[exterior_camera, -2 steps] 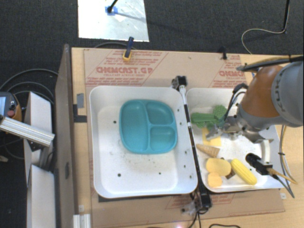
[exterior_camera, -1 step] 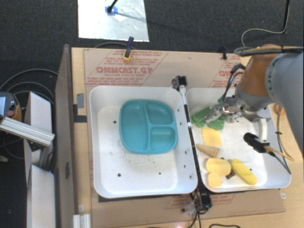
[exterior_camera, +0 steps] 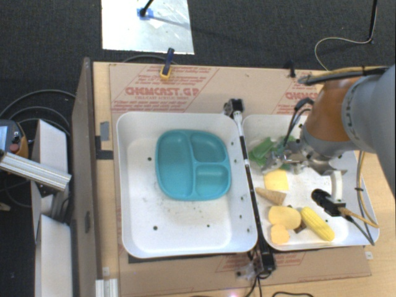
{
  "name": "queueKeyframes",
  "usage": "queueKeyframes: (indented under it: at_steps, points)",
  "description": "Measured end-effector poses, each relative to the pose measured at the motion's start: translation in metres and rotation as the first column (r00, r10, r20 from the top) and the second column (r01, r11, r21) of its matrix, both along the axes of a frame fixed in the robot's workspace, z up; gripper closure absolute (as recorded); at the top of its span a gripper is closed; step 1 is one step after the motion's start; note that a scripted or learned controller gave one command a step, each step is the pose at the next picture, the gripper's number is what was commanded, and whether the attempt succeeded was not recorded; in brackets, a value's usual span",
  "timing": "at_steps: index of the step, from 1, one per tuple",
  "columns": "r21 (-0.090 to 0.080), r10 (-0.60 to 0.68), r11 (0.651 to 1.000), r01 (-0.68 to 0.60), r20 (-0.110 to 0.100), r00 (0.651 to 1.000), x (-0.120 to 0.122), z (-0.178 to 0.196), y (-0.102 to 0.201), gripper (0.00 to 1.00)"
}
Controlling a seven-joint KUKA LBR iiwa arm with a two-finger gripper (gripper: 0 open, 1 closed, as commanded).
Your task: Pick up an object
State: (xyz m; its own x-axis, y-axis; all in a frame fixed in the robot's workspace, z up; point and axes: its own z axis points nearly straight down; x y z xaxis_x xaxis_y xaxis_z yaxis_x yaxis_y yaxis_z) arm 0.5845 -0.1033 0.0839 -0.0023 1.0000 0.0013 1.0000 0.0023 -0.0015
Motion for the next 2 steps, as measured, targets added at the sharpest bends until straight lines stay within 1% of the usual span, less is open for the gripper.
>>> queueKeyframes:
  at_steps: [1, 2]
  points:
    - [0.001, -0.004, 1.0, 0.004, -0.023, 1.0, 0.081, 0.002, 0.008, 0.0]
    - [-0.001, -0.004, 1.0, 0.004, 0.006, 1.0, 0.026, 0.003, -0.006, 0.0]
